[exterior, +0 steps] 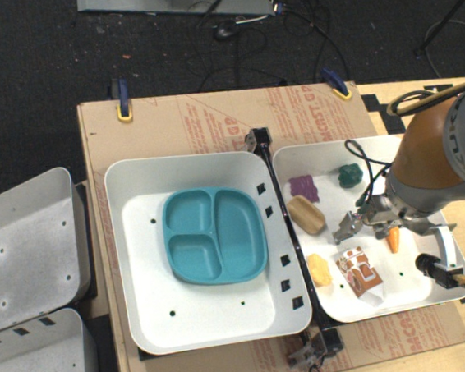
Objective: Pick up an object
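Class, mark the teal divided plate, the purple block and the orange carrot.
teal divided plate (215, 236): camera view, centre divider.
purple block (303, 188): camera view, top face.
orange carrot (393, 240): camera view, middle of its body.

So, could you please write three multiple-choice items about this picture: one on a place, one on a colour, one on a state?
1. Where does the teal divided plastic plate lie?
A. in the left white bin
B. in the right white bin
C. on the brown cardboard sheet

2. What colour is the small blocky object near the divider, at the far side of the right bin?
A. yellow
B. purple
C. red

3. What is the state of the arm's two-finger gripper?
A. above the left bin
B. lifting the plate
C. low in the right bin among the small objects

Answers:
1. A, since the plate sits in the middle of the left bin.
2. B, since the block is purple, beside a tan oval object.
3. C, since the gripper is down next to the small orange carrot-shaped object.
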`<act>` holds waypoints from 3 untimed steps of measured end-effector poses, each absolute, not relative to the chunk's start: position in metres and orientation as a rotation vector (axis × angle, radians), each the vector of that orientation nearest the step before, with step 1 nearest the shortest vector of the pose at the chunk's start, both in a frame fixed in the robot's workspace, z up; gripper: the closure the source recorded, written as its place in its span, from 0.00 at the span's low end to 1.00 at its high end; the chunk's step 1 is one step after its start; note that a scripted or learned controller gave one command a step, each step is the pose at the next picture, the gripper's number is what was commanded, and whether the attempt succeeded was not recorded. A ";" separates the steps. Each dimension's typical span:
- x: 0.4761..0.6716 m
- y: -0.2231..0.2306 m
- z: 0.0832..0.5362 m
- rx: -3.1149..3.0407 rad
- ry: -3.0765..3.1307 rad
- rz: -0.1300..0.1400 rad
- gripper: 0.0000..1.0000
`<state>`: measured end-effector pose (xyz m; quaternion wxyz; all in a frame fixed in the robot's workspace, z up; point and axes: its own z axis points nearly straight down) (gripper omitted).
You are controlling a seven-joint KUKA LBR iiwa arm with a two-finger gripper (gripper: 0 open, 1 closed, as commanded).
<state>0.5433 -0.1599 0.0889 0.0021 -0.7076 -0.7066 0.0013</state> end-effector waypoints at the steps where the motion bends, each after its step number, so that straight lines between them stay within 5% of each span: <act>1: 0.545 -0.160 0.102 -2.225 -2.219 -0.001 1.00; 3: 0.551 -0.163 0.200 -2.222 -2.229 -0.005 1.00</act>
